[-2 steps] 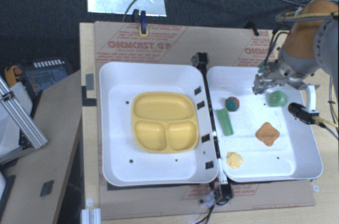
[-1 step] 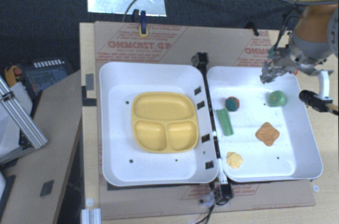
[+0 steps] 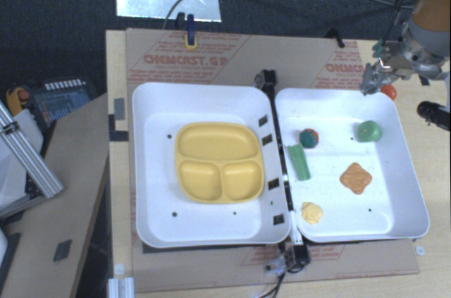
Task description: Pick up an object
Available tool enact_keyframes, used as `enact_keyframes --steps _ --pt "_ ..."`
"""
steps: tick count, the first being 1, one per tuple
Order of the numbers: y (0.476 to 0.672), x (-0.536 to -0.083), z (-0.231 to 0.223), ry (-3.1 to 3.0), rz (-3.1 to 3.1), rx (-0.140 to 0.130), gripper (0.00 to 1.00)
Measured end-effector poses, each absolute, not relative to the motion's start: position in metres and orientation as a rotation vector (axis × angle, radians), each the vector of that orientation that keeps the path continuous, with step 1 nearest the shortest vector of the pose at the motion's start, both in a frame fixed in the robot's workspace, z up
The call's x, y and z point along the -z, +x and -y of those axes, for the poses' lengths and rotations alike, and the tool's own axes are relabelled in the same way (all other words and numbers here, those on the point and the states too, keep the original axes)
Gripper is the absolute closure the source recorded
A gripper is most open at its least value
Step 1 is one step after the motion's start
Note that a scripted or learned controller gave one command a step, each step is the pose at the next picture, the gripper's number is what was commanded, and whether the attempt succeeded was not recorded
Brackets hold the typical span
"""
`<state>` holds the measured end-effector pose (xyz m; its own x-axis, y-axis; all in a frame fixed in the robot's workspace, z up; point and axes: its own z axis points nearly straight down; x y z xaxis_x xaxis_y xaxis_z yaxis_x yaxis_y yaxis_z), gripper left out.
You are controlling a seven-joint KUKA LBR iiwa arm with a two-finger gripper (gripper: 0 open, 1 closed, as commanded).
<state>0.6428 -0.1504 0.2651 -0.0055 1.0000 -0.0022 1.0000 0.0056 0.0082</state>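
Gripper (image 3: 375, 83) sits at the far right corner of the right shallow white bin (image 3: 403, 215), just over its back rim, hanging off the grey arm with the orange band (image 3: 430, 15). A small orange-red bit (image 3: 388, 90) shows right at the fingertips, but whether it is a held thing or part of the tool is too small to tell, and the finger state cannot be told either. No target is named, so any loose item counts. Closest candidate by my read: the round green ball-like object (image 3: 368, 130), lying in the same bin just toward the camera from the gripper and slightly to view-left, near the right wall. It is round (no long axis, no pointing direction), so approach angle should not matter much. Further off, the orange flat star-shaped piece (image 3: 356, 177) lies nearer the camera, mid-bin. The small teal-and-red round object (image 3: 309, 138) lies toward the divider, and just beside it the green stick-shaped piece (image 3: 299, 163) has its long axis running roughly from back to front of the bin, tilted a little. The pale yellow lumpy piece (image 3: 311, 213) is at the near left corner, well apart from the gripper. Left white bin (image 3: 141, 219) holds a yellow three-compartment plastic tray (image 3: 216, 161), far across the bench (image 3: 169, 50). Likely next move: short drop toward the green ball.
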Motion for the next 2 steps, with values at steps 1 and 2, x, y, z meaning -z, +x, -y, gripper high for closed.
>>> enact_keyframes --steps 1,2 --pt "0.644 -0.290 0.151 2.211 -2.225 -0.005 1.00" --pt "0.629 -0.291 0.107 2.211 -2.231 -0.003 1.00"
